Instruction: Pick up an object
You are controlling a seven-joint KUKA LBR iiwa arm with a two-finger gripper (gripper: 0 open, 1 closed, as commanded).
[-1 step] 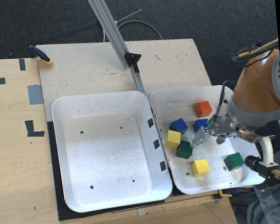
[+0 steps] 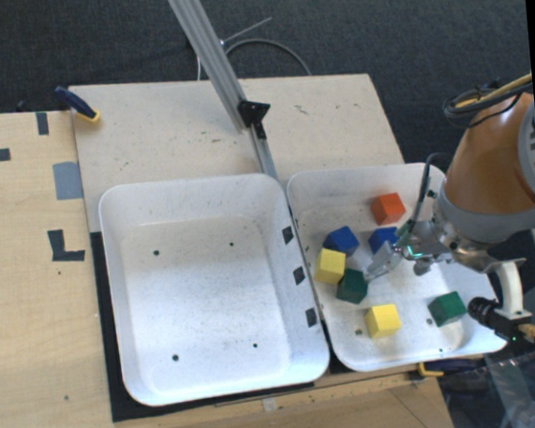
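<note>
Pale wooden surface [image 2: 29, 278] bearing two shallow white plastic bins with rounded corners and speckled floors. Left bin [image 2: 122, 222]; right bin [image 2: 340, 187], holding smooth small cubes. Grey arm with orange band [image 2: 494, 172] reaches into the right bin. Its metal jaws [image 2: 383, 261] sit low among the cubes; whether spread or pressed together cannot be told. Nearby: two blue cubes [image 2: 342, 240] [image 2: 383, 240], yellow cube [image 2: 330, 264], dark green cube [image 2: 352, 288]. Apart: orange cube [image 2: 388, 208], second yellow cube [image 2: 383, 319], green cube [image 2: 446, 309].
</note>
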